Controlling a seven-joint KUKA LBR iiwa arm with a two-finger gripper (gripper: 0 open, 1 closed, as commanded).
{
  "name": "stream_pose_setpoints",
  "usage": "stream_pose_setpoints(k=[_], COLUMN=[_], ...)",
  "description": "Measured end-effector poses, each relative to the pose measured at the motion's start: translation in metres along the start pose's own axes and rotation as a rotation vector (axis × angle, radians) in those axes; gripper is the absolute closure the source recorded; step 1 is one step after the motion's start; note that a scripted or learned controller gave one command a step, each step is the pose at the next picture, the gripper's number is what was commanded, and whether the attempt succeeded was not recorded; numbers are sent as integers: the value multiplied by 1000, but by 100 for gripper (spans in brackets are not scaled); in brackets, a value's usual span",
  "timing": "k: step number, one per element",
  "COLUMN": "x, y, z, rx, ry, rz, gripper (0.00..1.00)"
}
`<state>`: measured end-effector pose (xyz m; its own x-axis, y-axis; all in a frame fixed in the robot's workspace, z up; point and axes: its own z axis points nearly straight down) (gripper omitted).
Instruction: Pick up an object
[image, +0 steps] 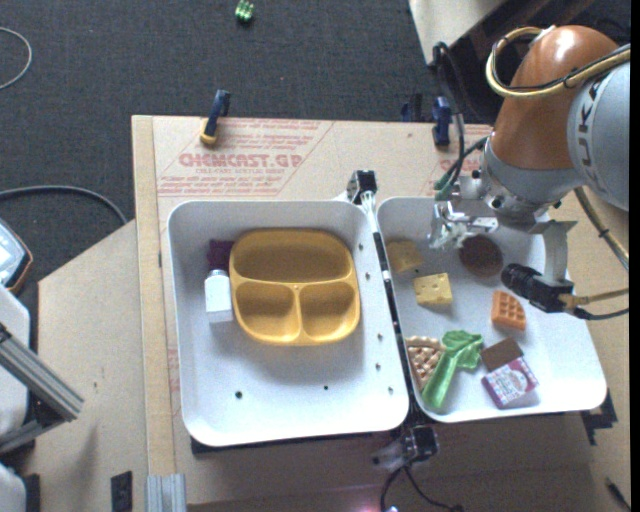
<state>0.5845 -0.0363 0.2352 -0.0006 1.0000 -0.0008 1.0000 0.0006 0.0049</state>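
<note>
Currently you have the gripper (452, 226) low over the far end of the right bin (580, 350), just beside a brown round piece (482, 256); finger state: cannot tell. Nearby lie a cheese wedge (433, 290), waffle (508, 311) and green toy (446, 365). Left bin (190, 330) carries a yellow divided tray (294, 285).

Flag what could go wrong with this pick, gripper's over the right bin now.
1. The gripper sits between a brown round piece and a tan piece; it may close on neither.
2. It is near the bin's back wall, so a descent could clip the rim.
</note>
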Motion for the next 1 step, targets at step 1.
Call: stream_pose_setpoints(k=[1], x=[-3], y=[3], z=[3], rx=[2], ry=[-1], rz=[1], gripper=[100])
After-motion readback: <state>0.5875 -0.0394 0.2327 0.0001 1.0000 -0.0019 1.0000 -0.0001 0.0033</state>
